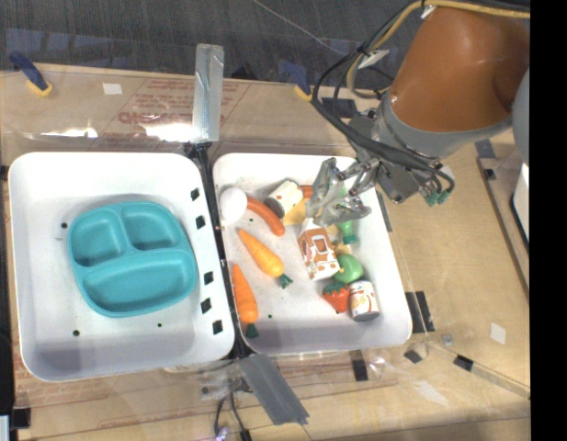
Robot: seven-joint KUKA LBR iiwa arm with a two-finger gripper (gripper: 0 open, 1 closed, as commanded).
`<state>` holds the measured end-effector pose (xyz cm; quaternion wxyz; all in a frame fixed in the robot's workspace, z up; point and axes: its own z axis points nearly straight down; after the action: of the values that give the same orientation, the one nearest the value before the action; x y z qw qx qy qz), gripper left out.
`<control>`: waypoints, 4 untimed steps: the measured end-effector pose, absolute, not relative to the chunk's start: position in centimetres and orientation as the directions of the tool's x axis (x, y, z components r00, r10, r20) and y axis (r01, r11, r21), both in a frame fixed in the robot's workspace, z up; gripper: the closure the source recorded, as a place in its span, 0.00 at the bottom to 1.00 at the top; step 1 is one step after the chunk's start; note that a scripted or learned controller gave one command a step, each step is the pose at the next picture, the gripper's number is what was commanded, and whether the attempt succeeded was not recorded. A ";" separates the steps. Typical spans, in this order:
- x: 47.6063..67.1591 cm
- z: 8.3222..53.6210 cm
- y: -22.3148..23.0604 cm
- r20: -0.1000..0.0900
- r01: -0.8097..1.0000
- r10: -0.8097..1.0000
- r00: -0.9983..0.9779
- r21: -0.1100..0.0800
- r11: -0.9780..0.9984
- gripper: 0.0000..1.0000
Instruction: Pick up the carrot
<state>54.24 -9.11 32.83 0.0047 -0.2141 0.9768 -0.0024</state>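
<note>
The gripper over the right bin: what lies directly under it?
Under the gripper, the right bin holds a small carton and something yellow beside the fingers. What sits right beneath the fingers is covered. The carrot lies clear of it, further left.

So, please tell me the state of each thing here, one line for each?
Gripper: above the right bin, holding nothing I can see.
Carrot: lying loose in the right bin.
Second carrot: lying by the bin's left wall.
Blue tray: flat in the left bin.
</note>
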 end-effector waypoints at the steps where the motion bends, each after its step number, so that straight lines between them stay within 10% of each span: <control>1: 49.3 38.0 -15.2 -0.003 -0.641 -0.641 -0.767 -0.006 0.767 1.00; 4: 47.7 27.3 -12.3 -0.001 -1.000 -1.000 -0.026 0.002 0.026 1.00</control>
<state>47.71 -12.35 27.31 -0.0003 -0.6978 0.7163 0.0010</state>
